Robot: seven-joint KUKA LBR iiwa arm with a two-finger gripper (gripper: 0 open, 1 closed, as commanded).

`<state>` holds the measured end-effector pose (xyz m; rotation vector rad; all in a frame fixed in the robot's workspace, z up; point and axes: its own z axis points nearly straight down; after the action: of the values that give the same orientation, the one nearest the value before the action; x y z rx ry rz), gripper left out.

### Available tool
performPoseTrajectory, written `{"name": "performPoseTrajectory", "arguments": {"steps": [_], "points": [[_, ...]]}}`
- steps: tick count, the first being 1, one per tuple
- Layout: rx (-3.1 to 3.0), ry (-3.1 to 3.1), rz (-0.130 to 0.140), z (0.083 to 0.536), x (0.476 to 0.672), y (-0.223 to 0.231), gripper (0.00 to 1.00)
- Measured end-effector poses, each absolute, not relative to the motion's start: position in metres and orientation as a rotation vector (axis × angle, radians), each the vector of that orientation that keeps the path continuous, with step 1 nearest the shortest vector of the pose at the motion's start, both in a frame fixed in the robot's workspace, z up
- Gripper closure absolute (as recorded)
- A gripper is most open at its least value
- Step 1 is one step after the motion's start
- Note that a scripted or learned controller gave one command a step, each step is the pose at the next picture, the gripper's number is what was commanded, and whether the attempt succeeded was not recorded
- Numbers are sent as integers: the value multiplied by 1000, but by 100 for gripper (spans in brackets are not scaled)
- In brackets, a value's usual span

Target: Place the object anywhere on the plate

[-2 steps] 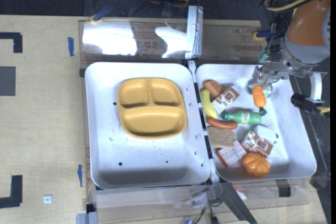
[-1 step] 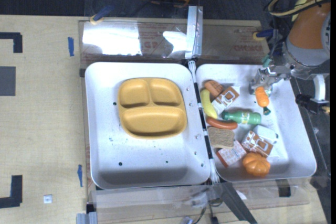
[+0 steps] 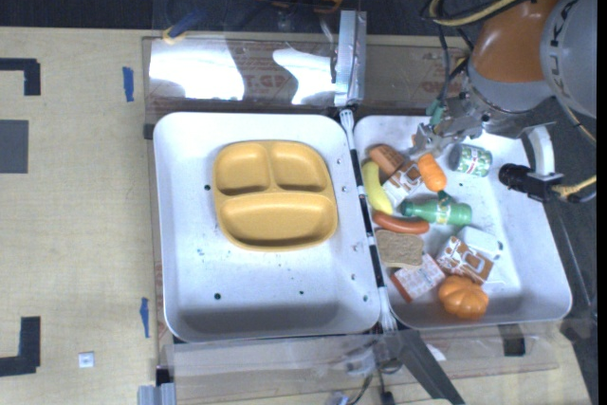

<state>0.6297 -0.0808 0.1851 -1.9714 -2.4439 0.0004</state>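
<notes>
two shallow white bins sit side by side on the bench: the left bin [image 3: 190,289] bears a yellow three-compartment plate [image 3: 275,193], and the right bin [image 3: 531,261] holds a heap of toy food. in that heap lie a banana [image 3: 376,188], a carrot [image 3: 432,172], a green bottle [image 3: 434,210], a sausage [image 3: 400,224], a slice of bread [image 3: 400,248], a small can [image 3: 470,158] and an orange pumpkin [image 3: 463,297], none of them on the plate. the gripper [image 3: 438,130] hangs over the far part of the right bin, just above the carrot and beside the can, and it cannot be told whether it is spread or pressed together.
</notes>
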Motion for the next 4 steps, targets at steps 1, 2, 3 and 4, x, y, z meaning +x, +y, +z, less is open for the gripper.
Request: {"name": "performPoseTrajectory", "arguments": {"steps": [1, 2, 3, 4], "points": [[-1778, -2595, -4, 216, 655, 16, 100], [-1778, -2595, -4, 216, 655, 16, 0], [-1779, -2600, -9, 227, 656, 17, 100], [-1833, -2551, 1, 185, 639, -50, 100]]}}
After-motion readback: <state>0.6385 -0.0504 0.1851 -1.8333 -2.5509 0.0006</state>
